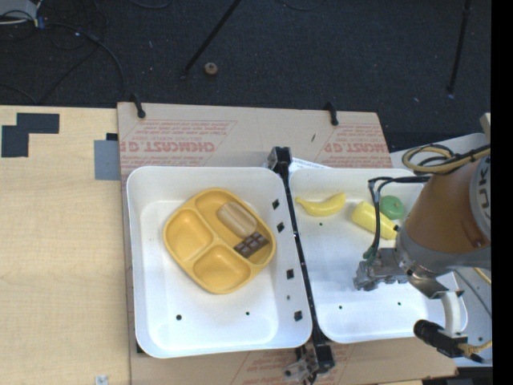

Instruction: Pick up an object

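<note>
Over the right bin, near its right edge, the arm bends down from the right, its pincer low above the bin floor; whether it is spread I cannot tell. A banana, yellow block and green piece lie along the bin's far edge. The left bin carries a yellow tray.

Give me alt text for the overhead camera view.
The gripper sits low in the right bin, apart from a banana, a yellow block and a green piece. The left bin holds a yellow divided plate.
</note>
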### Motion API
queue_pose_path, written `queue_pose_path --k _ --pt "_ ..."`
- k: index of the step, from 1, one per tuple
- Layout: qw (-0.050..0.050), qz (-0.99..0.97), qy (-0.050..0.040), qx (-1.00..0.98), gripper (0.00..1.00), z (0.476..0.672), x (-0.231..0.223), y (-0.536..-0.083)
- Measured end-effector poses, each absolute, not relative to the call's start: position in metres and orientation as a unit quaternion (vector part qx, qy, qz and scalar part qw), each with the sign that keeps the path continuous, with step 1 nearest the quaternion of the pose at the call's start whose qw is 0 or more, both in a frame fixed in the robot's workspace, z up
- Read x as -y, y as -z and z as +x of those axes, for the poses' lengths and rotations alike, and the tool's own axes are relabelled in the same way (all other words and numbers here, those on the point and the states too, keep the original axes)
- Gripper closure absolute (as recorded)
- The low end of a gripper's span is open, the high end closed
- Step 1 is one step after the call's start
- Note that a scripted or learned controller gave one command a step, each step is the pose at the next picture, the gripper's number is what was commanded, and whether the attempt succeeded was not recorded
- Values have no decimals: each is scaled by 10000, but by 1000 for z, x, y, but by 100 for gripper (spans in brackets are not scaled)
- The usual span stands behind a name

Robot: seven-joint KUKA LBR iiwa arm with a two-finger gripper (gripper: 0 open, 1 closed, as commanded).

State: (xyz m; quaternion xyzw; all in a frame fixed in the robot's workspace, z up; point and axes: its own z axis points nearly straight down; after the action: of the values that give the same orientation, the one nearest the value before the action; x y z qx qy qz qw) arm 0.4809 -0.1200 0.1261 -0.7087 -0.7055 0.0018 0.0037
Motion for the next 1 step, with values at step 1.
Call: queue_pose_path --k 1 --pt "-1 -7068 2 7075 100 480 121 -188"
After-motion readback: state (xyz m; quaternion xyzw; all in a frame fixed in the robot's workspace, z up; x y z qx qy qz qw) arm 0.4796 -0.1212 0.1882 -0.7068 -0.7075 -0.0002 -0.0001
